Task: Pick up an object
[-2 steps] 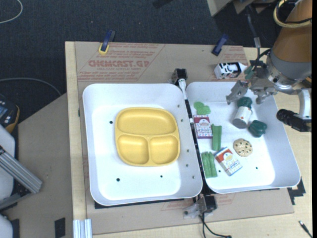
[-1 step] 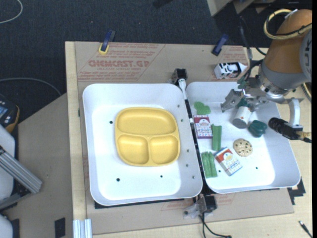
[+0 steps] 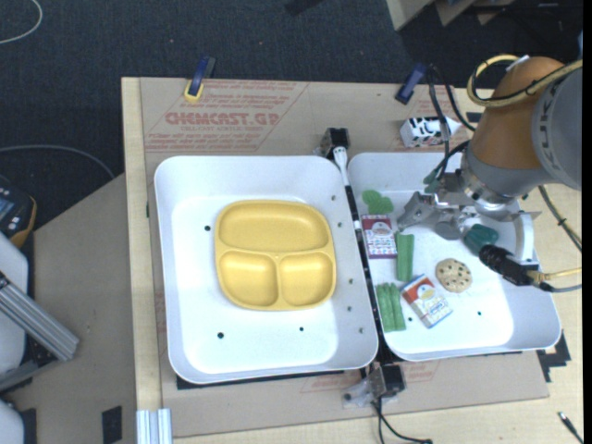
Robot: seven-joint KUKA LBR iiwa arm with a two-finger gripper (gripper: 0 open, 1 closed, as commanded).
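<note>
The end effector (image 3: pixel 435 213) hangs low over the right shallow white bin (image 3: pixel 527 331), near its upper middle; whether it is wide or narrow cannot be told. Below it lie a round tan cookie (image 3: pixel 453 274), a small red-and-white box (image 3: pixel 427 302), a red carton (image 3: pixel 377 237) and green strips (image 3: pixel 404 256). The left bin (image 3: pixel 185 340) holds a yellow divided plastic tray (image 3: pixel 275 252).

One camera watches me from above the bench (image 3: pixel 231 109), tilted down at a slant toward twelve o'clock. It sits far enough back to take in both the left bin (image 3: pixel 176 248) and the right bin (image 3: pixel 527 326). My arm (image 3: pixel 518 128) enters from three o'clock.
</note>
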